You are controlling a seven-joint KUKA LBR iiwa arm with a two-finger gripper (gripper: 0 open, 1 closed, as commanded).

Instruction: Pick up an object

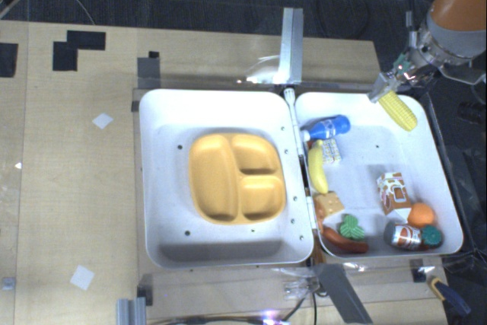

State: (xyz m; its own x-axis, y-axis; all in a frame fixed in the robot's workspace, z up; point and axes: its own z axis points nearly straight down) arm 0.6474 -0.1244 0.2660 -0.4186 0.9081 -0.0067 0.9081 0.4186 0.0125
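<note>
Claw [389, 87] hangs over the far right corner of the right bin [449, 194], fingers closed on the upper end of a yellow corn cob [400, 111], which slants down over the bin floor. Toward the near side of that bin lie a blue bottle [329, 127], a banana [316, 170], a carton [393, 191], an orange [421, 215] and a can [406, 237]; the left bin [156, 186] holds a yellow divided tray [234, 177].

Over the far corner of the right white bin [449, 186], the gripper [389, 85] grips a yellow corn cob [399, 109] at its upper end. Below lie a blue bottle [329, 126], a yellow banana [316, 169] and a red-and-white carton [393, 192]. The left white bin [163, 164] holds a yellow divided tray [234, 176].
</note>
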